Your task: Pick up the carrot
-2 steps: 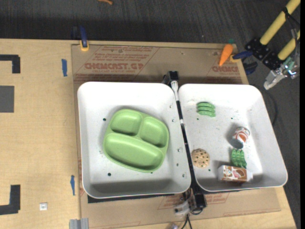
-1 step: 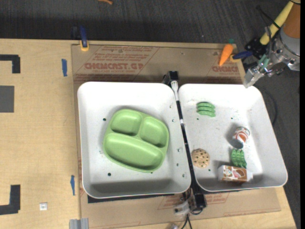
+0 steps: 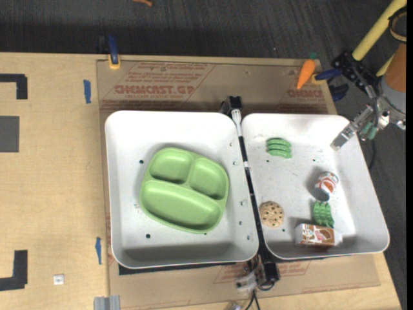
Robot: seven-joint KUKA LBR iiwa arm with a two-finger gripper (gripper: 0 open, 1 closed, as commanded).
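Right bin (image 3: 361, 173), lower right of frame: one carton (image 3: 317, 234), one cookie (image 3: 271, 214), one can (image 3: 326, 183), two green ridged pieces (image 3: 279, 147).
Left bin (image 3: 122, 173), centre: one green divided plate (image 3: 184, 188).
Gripper (image 3: 352, 129), right edge: above the right bin's far corner; finger state cannot be determined; nothing seen held.
Carrot (image 3: 305, 73), upper right: one, on the board behind the bins, well apart from gripper.
Progress: not started; approach, grasp and lift remain.

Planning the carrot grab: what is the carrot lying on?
The carrot lies on the brown cardboard sheet behind the right bin, outside both bins, leafy end up. The cardboard directly under it is covered.
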